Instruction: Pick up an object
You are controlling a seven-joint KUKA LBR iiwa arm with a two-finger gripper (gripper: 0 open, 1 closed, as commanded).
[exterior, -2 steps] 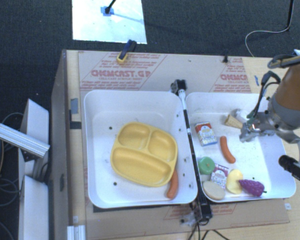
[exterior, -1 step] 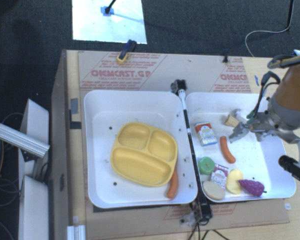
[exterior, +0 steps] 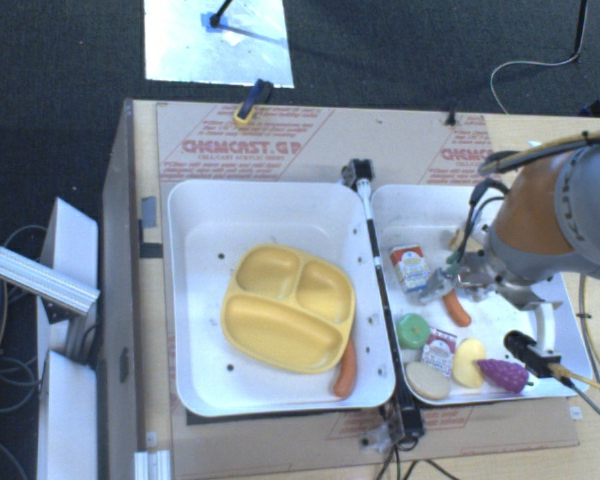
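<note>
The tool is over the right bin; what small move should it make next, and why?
Probably lower straight down a little. The tool hangs by the small carton, just above the orange sausage in the right bin, and nothing shows between its fingers yet.

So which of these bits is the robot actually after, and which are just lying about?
Likely in play, nearest the gripper:
small carton
orange carrot

Just lying about:
yellow tray
sausage
green round piece
purple grapes
</note>
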